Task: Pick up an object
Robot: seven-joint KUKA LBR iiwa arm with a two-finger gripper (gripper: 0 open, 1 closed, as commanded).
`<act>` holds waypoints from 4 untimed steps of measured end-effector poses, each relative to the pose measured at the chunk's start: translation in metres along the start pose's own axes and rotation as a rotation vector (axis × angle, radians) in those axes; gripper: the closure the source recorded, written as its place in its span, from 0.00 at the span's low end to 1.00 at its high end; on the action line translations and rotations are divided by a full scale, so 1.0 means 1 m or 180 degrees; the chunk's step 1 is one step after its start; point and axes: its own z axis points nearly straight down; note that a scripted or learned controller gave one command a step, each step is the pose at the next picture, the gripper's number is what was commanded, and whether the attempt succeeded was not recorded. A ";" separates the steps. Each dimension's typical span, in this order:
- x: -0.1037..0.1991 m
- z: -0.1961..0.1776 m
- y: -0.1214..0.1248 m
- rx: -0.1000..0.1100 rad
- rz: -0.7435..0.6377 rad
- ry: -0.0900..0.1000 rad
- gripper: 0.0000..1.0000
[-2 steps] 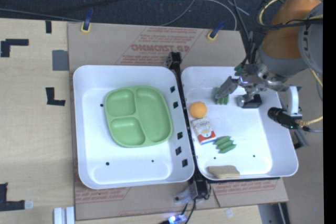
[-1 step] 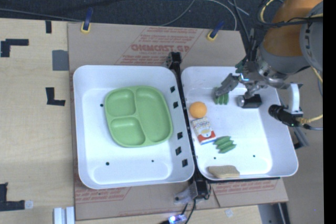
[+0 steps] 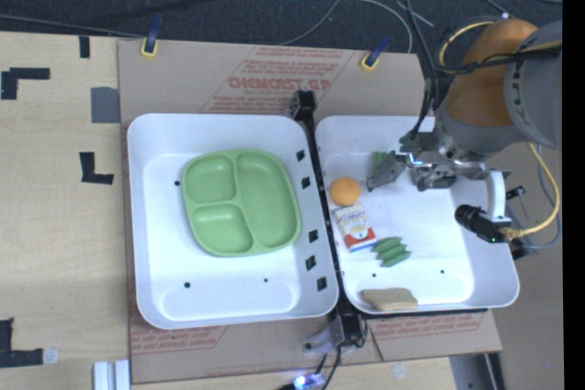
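Right white bin (image 3: 457, 283) | small round orange ball (image 3: 345, 191) | near left wall

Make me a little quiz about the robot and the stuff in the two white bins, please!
1. True or false: the green divided plate lies in the right bin.
2. Which thing lies nearest the gripper? A) the orange ball B) the tan sponge C) the green pea pod
3. Fill in: between the ball and the pea pod lies a small ____ with red and white print.

Key
1. False. It lies in the left bin.
2. A
3. packet
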 end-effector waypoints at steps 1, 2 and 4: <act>0.005 0.064 -0.003 0.0003 -0.0003 0.0003 0.00; 0.005 0.072 0.002 -0.0064 0.0002 -0.0005 0.00; 0.004 0.019 0.007 -0.0030 -0.0005 -0.0001 1.00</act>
